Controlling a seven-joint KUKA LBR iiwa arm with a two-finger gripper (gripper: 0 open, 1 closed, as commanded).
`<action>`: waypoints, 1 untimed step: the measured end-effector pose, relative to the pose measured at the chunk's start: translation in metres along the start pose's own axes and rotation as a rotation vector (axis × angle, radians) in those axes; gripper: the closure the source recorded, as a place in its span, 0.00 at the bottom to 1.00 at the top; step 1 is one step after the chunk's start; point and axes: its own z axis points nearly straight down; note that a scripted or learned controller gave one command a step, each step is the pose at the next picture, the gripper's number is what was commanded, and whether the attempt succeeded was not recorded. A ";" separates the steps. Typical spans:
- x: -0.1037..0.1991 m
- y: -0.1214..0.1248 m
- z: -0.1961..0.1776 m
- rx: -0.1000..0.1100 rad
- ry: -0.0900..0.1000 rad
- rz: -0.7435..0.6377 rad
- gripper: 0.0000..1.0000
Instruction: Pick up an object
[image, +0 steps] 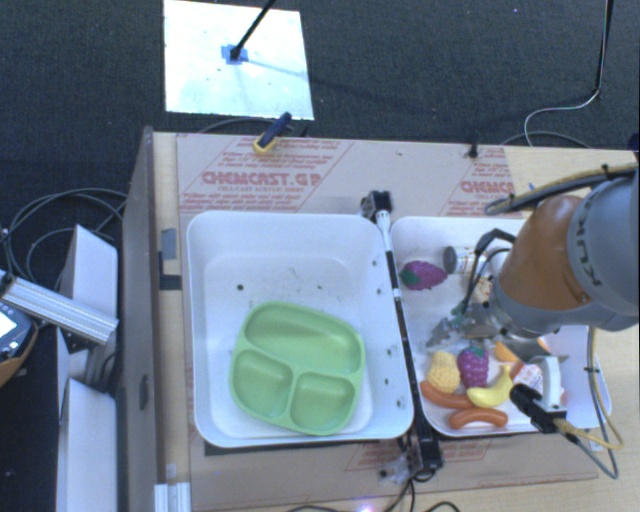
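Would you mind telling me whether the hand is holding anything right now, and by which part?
It cannot be told: the hand is low in the right bin, beside the toy food.

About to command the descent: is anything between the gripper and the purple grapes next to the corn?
Nothing visible. The gripper sits just above and left of the grapes, with bare bin floor around it. The corn lies close on the grapes' left and could get caught.

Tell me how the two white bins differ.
The left bin holds a single green divided tray, lying flat; the right bin holds a heap of small toy foods, among them purple grapes and a yellow corn cob. The arm hangs over the right bin, not the left. Both are shallow, white and side by side.
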 end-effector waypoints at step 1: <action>0.000 0.002 -0.011 -0.006 0.000 -0.001 1.00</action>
